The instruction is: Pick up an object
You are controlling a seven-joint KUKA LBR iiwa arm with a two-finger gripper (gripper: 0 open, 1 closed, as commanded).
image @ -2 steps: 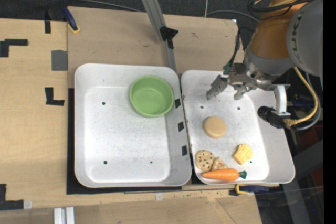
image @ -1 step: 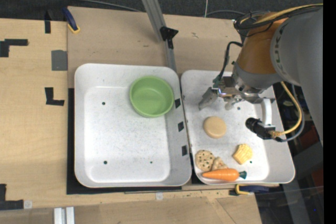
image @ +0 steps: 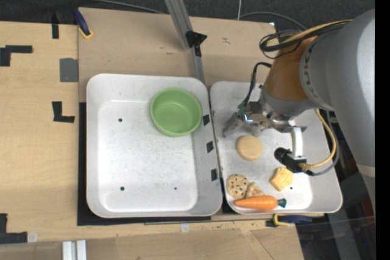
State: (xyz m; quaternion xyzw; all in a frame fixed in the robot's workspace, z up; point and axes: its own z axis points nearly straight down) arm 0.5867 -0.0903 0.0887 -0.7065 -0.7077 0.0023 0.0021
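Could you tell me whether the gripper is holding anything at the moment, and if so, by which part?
Nothing is held: the gripper hovers just above the round beige bun.

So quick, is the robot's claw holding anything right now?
End effector: cannot be told whether open or closed; nothing is seen in it. It hangs over the right bin, just above the round tan piece.

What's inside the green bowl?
The green bowl in the left bin shows only its own green inside, with nothing in it. Whatever lies under the bowl is covered, so that cannot be seen.
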